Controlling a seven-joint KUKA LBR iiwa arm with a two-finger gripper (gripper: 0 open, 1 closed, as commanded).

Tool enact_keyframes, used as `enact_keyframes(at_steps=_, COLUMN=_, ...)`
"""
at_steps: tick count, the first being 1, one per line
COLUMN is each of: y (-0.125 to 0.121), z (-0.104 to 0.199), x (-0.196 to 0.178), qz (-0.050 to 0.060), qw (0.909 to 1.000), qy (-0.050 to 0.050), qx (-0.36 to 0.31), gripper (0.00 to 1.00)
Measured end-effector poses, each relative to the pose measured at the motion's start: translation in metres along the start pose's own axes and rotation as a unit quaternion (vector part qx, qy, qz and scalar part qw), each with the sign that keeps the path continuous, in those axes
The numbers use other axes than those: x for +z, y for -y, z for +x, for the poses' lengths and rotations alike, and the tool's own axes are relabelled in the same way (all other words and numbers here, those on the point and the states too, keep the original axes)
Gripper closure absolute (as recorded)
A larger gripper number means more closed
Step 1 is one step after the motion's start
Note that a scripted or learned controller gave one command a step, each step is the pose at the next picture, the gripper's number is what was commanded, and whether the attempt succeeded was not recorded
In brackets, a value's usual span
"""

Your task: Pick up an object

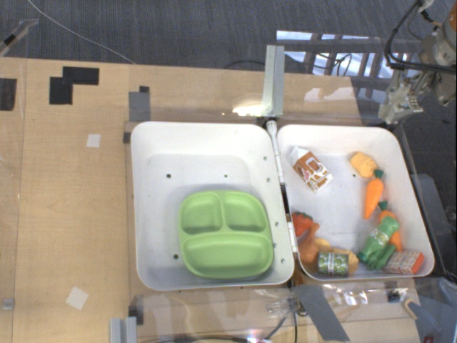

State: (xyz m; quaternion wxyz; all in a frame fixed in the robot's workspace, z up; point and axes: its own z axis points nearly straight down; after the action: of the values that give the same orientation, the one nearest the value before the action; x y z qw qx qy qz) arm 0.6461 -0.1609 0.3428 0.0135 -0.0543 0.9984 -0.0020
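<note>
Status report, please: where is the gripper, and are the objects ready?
Gripper up beyond right bin's far corner, holding nothing. Carrot, bottle, other items in that bin, untouched. Path clear.

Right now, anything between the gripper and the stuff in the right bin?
Nothing visible. The gripper sits beyond the far right corner of the right bin, outside its rim. The nearest items, the yellow piece, the carrot and the brown-and-white packet, lie uncovered on the bin floor.

green tray (226, 234) left bin (153, 156), toys right bin (400, 156)
</note>
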Motion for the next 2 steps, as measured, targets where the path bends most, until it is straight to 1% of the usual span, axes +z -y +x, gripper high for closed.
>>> enact_keyframes(at_steps=2, y=-0.001, z=-0.005, x=-0.028, qz=0.002, qw=0.9999, qy=0.012, qx=-0.002, gripper=1.00)
